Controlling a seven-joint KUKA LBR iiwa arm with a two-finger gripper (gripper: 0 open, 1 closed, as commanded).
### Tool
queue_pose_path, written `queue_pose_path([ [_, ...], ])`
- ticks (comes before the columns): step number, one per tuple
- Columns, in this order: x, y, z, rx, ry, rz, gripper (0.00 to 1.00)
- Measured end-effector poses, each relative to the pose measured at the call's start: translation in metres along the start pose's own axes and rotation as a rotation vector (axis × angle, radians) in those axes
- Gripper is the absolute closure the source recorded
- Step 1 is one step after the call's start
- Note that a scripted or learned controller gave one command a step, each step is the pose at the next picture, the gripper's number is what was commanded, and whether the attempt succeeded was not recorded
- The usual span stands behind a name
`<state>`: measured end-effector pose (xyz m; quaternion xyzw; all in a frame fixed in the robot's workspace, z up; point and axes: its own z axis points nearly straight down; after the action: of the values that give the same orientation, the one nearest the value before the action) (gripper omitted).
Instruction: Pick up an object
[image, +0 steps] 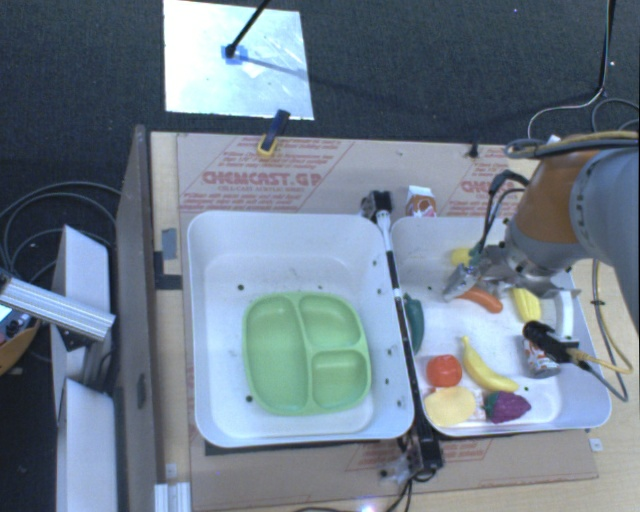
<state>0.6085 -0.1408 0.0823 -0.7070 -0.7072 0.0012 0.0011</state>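
Observation:
My gripper (463, 287) is low over the upper middle of the right bin (590, 400), reaching in from the right. Its tip is right beside an orange carrot-like toy (487, 299) and just below a small yellow piece (460, 257). Nothing can be made out between its tips. Lying in the same bin are a yellow corn cob (526, 304), a banana (487, 368), a red tomato (444, 371), a pale yellow piece (450, 406), purple grapes (508, 406), a small can (541, 356) and a dark green vegetable (414, 321) by the left wall.
The left bin (220, 300) holds a green divided plate (307, 352). A small carton (421, 203) stands behind the bins on the cardboard. Cables trail off the right bin's right side.

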Motion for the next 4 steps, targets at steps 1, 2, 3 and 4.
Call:
queue_pose_path([
  [1,0.013,0.043,0.000,0.008,0.002,-0.003,0.00],
  [2,0.010,0.029,0.000,-0.001,0.000,-0.001,0.00],
  [3,0.019,0.005,0.000,0.000,0.000,-0.001,0.00],
  [4,0.018,0.007,-0.009,-0.003,0.000,-0.001,1.00],
])
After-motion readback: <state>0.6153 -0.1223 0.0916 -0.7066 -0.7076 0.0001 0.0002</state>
